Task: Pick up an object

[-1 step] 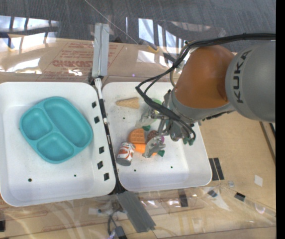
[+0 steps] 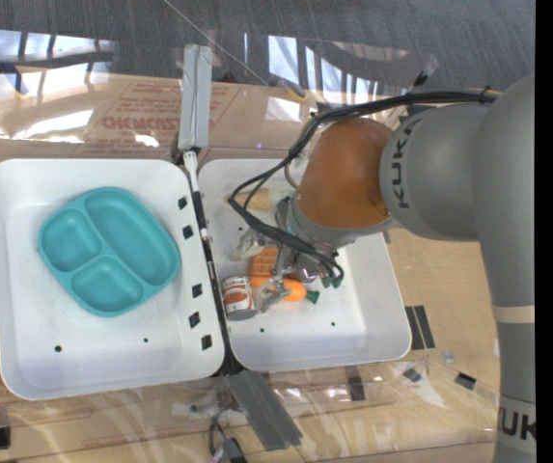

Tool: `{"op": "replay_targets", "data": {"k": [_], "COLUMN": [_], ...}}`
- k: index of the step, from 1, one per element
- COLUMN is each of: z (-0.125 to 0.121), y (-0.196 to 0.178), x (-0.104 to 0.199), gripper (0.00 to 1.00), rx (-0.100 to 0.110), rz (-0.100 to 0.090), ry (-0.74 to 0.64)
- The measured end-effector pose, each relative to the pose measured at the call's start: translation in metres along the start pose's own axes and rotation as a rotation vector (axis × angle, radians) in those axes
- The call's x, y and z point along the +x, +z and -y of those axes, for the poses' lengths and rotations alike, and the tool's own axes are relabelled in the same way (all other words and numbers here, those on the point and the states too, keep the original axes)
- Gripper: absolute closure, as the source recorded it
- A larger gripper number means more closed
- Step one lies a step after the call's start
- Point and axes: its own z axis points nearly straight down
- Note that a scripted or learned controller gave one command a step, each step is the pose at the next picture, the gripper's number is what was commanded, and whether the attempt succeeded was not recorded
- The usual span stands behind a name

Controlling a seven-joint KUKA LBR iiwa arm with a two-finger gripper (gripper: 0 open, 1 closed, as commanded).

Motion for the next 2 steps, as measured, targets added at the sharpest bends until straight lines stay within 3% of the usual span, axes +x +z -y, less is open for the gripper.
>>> {"op": "replay_targets", "data": {"k": [1,2], "z": [-0.001,-0.002], "y": [-0.011,-0.021], "x": [-0.002,-0.003], "gripper": [1.00,1.00], "rx": [0.001,0.002], "rz": [0.002,0.004], "ry": [-0.007,-0.014]}}
